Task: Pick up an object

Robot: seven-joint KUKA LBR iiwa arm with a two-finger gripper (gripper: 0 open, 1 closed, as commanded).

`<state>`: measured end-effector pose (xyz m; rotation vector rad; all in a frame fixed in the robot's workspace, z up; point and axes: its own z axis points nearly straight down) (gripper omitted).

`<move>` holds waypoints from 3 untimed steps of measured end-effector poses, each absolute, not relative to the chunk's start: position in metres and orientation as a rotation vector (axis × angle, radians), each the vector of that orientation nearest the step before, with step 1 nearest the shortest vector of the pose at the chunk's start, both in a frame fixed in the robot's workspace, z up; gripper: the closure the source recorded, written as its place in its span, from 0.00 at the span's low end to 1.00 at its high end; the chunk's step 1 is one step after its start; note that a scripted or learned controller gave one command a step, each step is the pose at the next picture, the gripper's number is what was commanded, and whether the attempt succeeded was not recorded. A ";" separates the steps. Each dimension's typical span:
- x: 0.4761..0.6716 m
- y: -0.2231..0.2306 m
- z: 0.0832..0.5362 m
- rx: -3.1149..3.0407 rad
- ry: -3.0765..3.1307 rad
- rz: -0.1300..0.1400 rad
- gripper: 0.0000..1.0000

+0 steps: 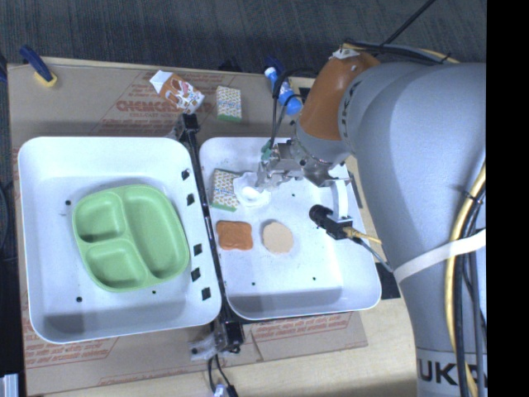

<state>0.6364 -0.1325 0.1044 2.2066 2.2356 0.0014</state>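
Grey two-finger gripper [266,174], finger spread impossible to tell, touches a small white crumpled object [250,193] beside the patterned green packet [221,188].

- Bench [124,110]: brown cardboard-covered top.
- Left white bin [50,304], frame left.
- Right white bin [331,292], centre, touching the left one.
- Wrapped snack packet [176,92], upper centre.
- Small patterned packet [229,103], just beside it.

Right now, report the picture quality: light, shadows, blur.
Camera view: even light overhead, no hard glare on the white bins; soft shadow beneath the green tray; the hand looks slightly blurred over a white object; the arm, close to the lens, is bulky and soft.
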 end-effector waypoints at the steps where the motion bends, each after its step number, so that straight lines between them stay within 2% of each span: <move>1: 0.653 -0.053 0.193 2.214 2.230 0.002 1.00; 2: 0.531 -0.028 0.217 2.218 2.230 -0.004 1.00; 3: 0.530 -0.028 0.217 2.218 2.229 -0.005 0.00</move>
